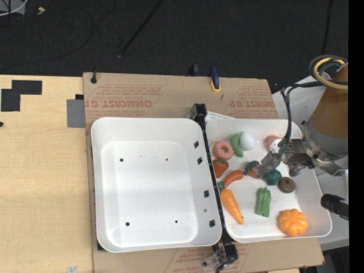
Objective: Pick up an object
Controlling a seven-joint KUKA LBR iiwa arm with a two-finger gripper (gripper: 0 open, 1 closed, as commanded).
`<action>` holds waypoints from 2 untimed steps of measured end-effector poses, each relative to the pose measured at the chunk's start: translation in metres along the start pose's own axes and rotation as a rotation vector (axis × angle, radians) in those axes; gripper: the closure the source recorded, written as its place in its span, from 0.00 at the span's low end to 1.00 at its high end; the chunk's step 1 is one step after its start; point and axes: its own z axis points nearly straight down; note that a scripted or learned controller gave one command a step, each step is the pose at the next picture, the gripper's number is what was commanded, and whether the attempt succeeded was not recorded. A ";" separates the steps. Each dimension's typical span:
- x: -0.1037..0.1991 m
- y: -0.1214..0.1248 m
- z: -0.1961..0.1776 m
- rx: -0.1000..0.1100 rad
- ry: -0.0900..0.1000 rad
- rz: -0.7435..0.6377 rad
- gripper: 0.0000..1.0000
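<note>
Across the tabletop (45, 169), the left bin (149, 183) offers no target; the toys crowd the right bin (318, 223). Going rightward: a pink donut (222, 149), an orange carrot (231, 205), a green pepper (262, 202), then a dark teal piece (272, 177) just beneath the end effector (273, 159). How far its grip stands apart I cannot tell, nor whether it has hold of anything. That teal piece looks small, lumpy and glossy. Likely risk: it squirts sideways, or the neighbouring brown disc (286, 185) gets nudged or pinched instead.

Cardboard sheet (170, 98) bears upside-down red print, seemingly "CHEMCAST"
</note>
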 end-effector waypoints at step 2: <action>0.023 0.075 0.173 -0.002 -0.001 -0.001 0.00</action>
